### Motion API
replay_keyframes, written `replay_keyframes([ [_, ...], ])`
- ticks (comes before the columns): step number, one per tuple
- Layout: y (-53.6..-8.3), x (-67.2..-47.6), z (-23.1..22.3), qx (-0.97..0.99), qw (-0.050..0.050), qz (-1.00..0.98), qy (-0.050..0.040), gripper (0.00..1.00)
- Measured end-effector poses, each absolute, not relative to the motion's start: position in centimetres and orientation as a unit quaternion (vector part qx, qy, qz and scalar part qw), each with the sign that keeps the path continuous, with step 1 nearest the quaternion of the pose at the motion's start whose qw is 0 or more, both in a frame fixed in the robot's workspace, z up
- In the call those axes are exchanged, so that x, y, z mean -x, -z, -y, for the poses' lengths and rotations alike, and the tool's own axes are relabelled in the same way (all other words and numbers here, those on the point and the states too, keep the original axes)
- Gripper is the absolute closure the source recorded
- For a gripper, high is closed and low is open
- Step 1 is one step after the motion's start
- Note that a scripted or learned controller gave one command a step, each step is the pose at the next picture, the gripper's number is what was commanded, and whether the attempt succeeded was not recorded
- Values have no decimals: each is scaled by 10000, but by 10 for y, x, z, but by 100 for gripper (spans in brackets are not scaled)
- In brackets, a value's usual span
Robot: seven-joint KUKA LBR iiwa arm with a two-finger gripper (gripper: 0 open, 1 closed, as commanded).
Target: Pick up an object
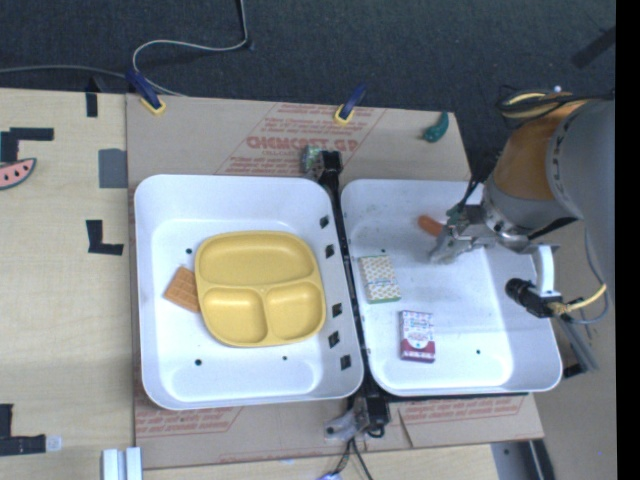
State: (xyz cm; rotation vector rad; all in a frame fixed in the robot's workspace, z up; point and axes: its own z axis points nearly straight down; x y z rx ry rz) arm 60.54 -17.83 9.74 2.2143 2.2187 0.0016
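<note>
Although the task names no particular object, the nearest candidate is a small orange piece (431,225) lying on the floor of the right bin (520,363), toward that bin's twelve o'clock edge. Just beside it, at its three o'clock, the gripper (450,245) hangs low over the bin floor with its metal fingers (441,250) spread apart, and nothing sits between them. Whether a fingertip touches the orange piece is too fine to tell.

Moving outward, two more objects rest in the same bin: a pale patterned packet (380,277) at the gripper's eight o'clock, near the bin's left wall, and a red card box (417,336) at about six o'clock, well apart from the fingers. Either could also serve as the thing to lift.

Beyond the divider, the left bin (160,368) holds a yellow compartment plate (261,287) with three sections (it covers most of the middle), and a tan wafer-like piece (182,289) pokes out from under the plate at its nine o'clock.

As for progress, my reading is that the arm is positioned for a grasp but nothing has been picked up: every object lies flat on a bin floor. Closing on an object and raising it clear remain to be done.
</note>
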Motion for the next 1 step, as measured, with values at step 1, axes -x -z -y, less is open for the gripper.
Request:
replay_keyframes([
  [1,-97,-605,178,-7064,34,-7078,-5,0],
])
